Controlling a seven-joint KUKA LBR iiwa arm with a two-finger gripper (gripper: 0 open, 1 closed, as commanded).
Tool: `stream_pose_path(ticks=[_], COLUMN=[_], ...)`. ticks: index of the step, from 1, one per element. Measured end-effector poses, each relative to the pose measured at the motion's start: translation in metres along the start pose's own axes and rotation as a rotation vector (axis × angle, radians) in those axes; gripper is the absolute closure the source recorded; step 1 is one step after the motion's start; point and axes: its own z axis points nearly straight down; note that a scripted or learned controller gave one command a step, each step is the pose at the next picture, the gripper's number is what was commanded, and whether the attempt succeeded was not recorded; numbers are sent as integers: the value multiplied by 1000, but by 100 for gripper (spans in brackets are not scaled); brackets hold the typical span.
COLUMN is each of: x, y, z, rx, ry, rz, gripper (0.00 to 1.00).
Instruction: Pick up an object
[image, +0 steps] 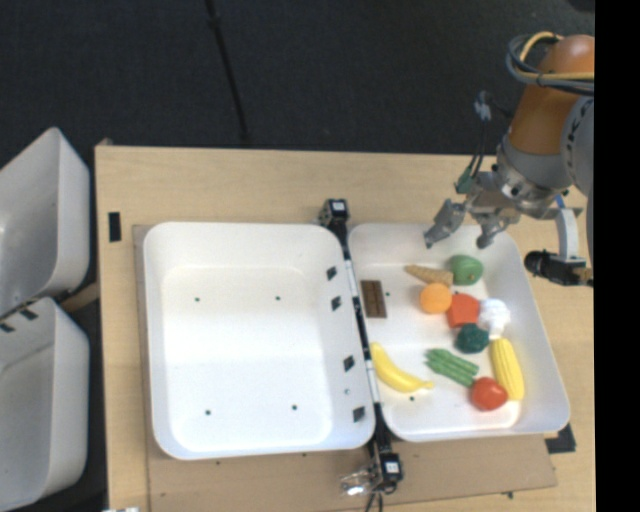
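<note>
The pincer (462, 232), fingers spread and holding nothing, hangs just above the green fruit (465, 268).

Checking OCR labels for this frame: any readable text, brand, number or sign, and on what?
None can be read.
Small brown plate on the right bin: any marking is too small and blurred to tell.
Black clips at the bins' seam: no legible print.
Toy foods such as the banana bear no lettering.

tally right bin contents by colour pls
Yellow: 2, banana and corn
Green: 3
Orange: 1
Red: 2
White: 1
Tan: 1
Brown: 1, block
Total: 11
</note>
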Motion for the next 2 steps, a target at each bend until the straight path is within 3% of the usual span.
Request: stream_pose_path(ticks=[1, 2], x=[-28, -63], y=[-49, -7], z=[117, 95], rx=[-10, -9], ry=[-4, -5], rz=[-2, -3], gripper=[0, 0])
